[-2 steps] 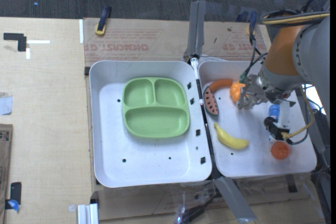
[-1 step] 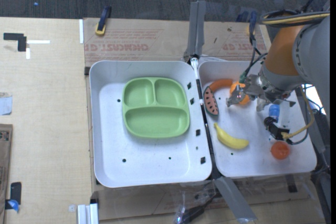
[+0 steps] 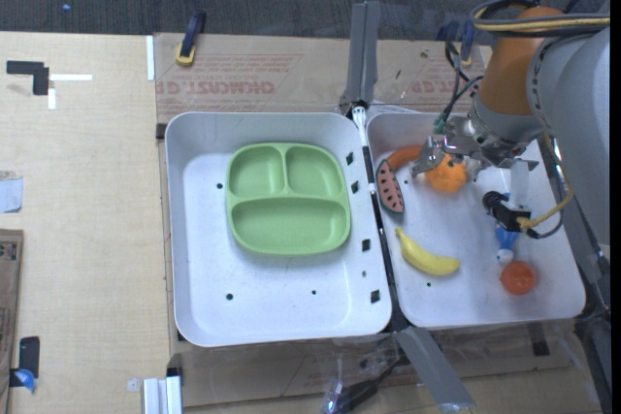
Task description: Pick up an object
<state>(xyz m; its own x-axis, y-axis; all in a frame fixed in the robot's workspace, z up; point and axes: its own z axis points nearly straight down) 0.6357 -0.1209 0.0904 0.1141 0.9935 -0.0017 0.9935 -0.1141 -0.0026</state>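
Note:
My gripper is low in the far part of the right bin, right over an orange fruit and touching or nearly touching its top left. A reddish carrot lies just to the gripper's left. A watermelon slice rests against the bin's left wall. A yellow banana lies nearer the front, and a red-orange ball sits at the front right. A small blue and white item is just above the ball.
The left bin holds a green divided plate. The arm's grey body and orange band hang over the right bin's far right corner. A yellow and blue clamp lies on the cardboard behind the bins.

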